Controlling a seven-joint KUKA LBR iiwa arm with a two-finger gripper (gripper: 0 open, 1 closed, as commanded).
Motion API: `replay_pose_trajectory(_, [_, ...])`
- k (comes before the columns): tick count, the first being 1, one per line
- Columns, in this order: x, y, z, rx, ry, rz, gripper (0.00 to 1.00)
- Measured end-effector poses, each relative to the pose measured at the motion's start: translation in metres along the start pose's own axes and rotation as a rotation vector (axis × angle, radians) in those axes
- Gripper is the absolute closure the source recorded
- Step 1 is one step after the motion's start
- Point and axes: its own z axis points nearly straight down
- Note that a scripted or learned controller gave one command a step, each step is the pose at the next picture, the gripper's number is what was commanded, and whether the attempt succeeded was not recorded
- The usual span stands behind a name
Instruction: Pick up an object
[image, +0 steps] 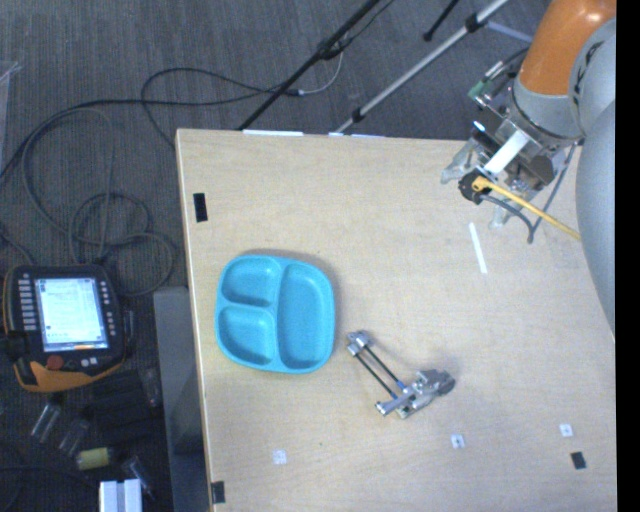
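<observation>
A light blue divided plate (277, 312) lies left of centre on the pale wooden bench top (400, 200). To its right rests a metal hand tool (396, 377) with two long thin rods and a chunky grey head. A short white stick (479, 248) lies further back on the right. My gripper (490, 202) hangs at the back right, above the bench and just behind the white stick. Its thin fingers (452, 170) stand apart, open, with nothing between them. It is well away from the plate and the metal tool.
A black marker (201, 206) is stuck near the bench's left edge, with small tags (458, 440) along the front. Off the bench to the left, a teach pendant (68, 318) and cables lie on the dark floor. Stand legs cross behind the bench.
</observation>
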Motion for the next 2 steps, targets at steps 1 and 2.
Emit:
replay_pose_trajectory(1, [0.000, 0.001, -0.005, 0.002, -0.011, -0.001, 1.00])
replay_pose_trajectory(2, [-0.030, -0.017, -0.014, 0.001, 0.000, 0.256, 1.00])
